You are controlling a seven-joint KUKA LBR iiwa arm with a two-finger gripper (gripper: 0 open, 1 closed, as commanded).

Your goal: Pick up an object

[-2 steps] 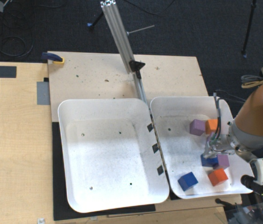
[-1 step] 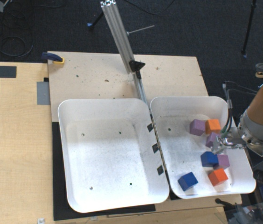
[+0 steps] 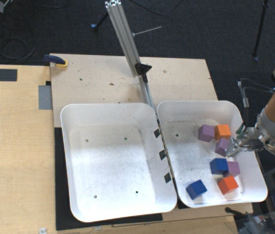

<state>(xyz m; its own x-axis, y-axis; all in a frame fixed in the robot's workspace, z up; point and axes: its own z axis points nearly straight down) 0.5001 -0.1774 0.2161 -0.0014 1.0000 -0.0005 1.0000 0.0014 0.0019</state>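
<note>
- The left bin sits beside the right bin.
- In the right bin lie purple, orange and blue cubes.
- The gripper hangs at the cluster's right edge; whether it grips anything cannot be told.

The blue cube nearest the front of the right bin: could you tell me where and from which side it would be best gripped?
Grip the blue cube across two opposite side faces, coming straight down from above. It sits apart from the other blocks with bare bin floor around it, though turned at an angle to the right bin walls, so the gripper would probably need rotating to match its faces.
</note>
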